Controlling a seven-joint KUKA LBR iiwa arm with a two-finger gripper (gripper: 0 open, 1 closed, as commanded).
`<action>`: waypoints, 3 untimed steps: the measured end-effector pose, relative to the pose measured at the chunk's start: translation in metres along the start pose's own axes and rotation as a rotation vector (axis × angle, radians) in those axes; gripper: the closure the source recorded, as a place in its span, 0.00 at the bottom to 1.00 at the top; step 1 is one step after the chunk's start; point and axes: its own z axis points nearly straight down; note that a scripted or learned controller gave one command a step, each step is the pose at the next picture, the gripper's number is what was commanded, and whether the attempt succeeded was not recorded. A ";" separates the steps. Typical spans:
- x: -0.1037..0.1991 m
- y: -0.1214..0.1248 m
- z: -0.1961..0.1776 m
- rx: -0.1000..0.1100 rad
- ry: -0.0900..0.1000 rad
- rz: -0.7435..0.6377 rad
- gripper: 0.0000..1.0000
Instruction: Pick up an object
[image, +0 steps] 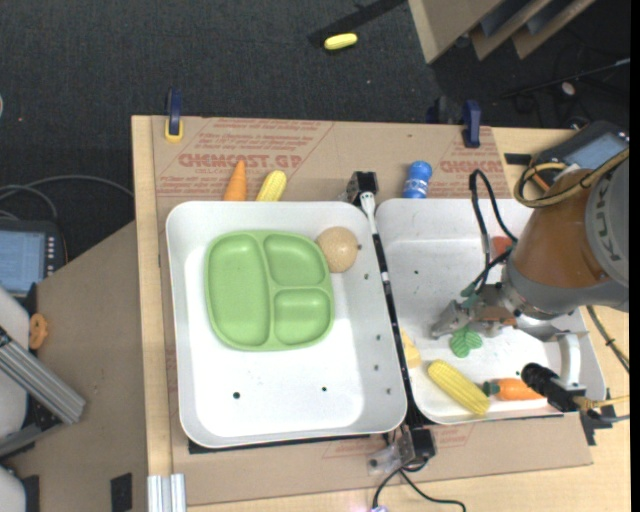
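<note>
Pincer, finger state unclear, hovers in the right bin just above a green toy.

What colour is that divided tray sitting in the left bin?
Light green. The divided tray has three compartments and shows plainly in the camera view, lying in the left bin.

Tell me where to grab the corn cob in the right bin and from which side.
Probably grip the corn cob across its middle, fingers closing on its long sides, coming straight down. It lies flat and slanted on the right bin floor; the carrot crowds its lower end.
</note>
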 end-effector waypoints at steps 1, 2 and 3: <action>-0.001 0.004 -0.017 -0.015 -0.004 0.000 1.00; -0.001 0.004 -0.017 -0.015 -0.004 0.000 0.00; 0.011 -0.025 0.001 -0.008 -0.001 -0.002 0.00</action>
